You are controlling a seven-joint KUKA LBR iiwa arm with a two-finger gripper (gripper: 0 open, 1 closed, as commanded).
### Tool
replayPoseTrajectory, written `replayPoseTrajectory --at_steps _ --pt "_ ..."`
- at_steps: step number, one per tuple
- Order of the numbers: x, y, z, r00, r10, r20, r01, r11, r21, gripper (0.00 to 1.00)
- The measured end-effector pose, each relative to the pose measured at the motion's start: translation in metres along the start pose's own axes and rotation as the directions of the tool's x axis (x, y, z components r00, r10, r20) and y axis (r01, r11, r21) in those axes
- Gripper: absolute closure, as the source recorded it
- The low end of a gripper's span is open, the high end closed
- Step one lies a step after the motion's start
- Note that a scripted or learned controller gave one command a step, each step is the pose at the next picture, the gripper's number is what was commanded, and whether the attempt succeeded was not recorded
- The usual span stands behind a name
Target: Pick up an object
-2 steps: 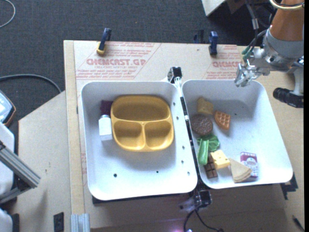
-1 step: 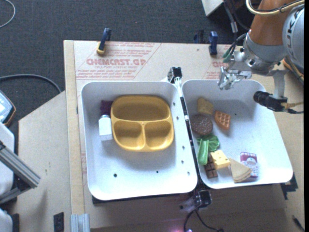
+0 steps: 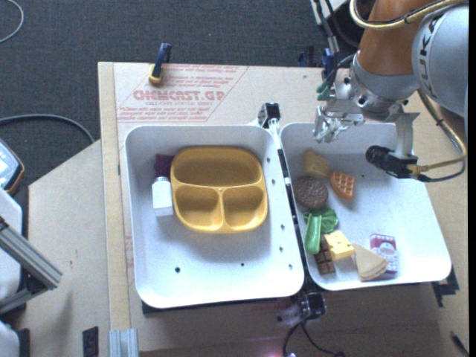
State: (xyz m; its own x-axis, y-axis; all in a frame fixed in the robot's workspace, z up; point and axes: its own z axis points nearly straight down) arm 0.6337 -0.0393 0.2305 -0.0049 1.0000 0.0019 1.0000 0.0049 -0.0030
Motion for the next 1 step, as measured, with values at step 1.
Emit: replayPoseTrajectory --at_steps 1 --pt "0.0570 0.0019 -0.0060 1.000 -0.002 -0.001 0.002 1.000 -0.005 1.00"
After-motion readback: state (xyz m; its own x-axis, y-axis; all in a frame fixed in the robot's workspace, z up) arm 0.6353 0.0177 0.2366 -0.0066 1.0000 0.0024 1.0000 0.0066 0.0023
